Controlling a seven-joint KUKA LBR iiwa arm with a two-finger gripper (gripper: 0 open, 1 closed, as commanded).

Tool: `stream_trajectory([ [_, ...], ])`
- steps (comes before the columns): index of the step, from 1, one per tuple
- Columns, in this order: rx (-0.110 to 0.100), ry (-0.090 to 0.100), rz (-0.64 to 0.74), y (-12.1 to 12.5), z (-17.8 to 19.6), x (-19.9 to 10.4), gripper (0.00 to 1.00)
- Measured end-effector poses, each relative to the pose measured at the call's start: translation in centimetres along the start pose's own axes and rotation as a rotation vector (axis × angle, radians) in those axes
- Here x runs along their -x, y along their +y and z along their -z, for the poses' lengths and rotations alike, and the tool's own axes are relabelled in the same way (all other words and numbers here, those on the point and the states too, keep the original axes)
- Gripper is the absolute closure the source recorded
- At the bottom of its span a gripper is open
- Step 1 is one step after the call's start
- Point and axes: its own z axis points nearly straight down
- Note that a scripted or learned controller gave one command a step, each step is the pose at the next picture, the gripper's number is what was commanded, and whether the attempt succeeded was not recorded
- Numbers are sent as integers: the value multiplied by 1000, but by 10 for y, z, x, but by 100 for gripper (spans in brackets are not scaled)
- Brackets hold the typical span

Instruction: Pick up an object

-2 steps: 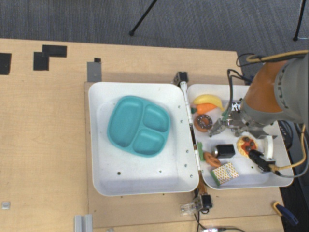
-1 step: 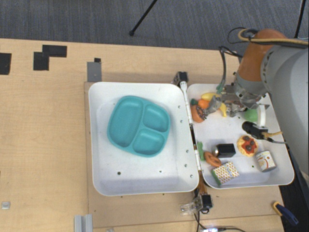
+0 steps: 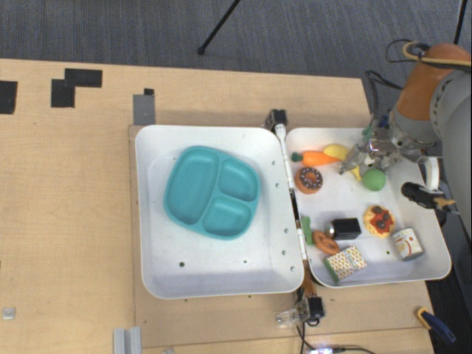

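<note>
The tool [image 3: 366, 155] is seen at the upper right of the frame, above a green ball [image 3: 375, 180]; its state cannot be told.

The arm [image 3: 435, 94] is cut off by the right edge. The gripper [image 3: 372, 153] partly hides a yellow item [image 3: 352, 172], too small to identify.
</note>
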Motion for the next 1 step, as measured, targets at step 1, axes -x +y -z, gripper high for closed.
stream_trajectory([
  [1,0,-1,0,0,0,0,0],
])
